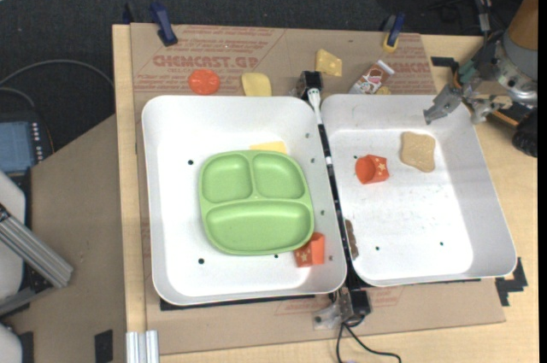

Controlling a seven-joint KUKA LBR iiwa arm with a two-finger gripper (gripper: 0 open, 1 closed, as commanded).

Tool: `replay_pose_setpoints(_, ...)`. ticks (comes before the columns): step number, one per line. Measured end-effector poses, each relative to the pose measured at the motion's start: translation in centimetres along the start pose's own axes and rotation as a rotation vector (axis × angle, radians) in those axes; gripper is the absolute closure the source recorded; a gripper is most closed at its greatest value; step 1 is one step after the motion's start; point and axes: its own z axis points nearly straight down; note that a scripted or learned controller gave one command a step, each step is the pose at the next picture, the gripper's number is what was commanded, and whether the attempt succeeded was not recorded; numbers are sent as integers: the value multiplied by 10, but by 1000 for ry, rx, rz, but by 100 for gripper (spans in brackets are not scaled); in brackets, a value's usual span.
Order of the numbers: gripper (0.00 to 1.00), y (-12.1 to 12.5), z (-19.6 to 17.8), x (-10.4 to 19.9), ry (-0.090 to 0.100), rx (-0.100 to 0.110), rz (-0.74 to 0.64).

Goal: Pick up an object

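Hovering at the right bin's [479,207] far corner, my gripper [444,108] carries nothing; I cannot tell how its tips are set, they read too small. The nearest target, the tan piece [418,151], lies flat in that bin, near the gripper, with the red cup [371,169] just beside it. My worry: the piece looks low and rounded, so a slightly off descent could slide over it or nudge it toward the wall.
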Motion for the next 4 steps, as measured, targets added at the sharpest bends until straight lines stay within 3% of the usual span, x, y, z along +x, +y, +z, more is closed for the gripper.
replay_pose_setpoints(1, 0, -5, 102, -16, 9, 7, 0)
replay_pose_setpoints(2, 0, 8, 10, 50, -1, -12, -7)
replay_pose_setpoints(3, 0, -9, 111, -12, 5, 7, 4)
replay_pose_setpoints(4, 0, 32, 116, 8, -2, -5, -3)
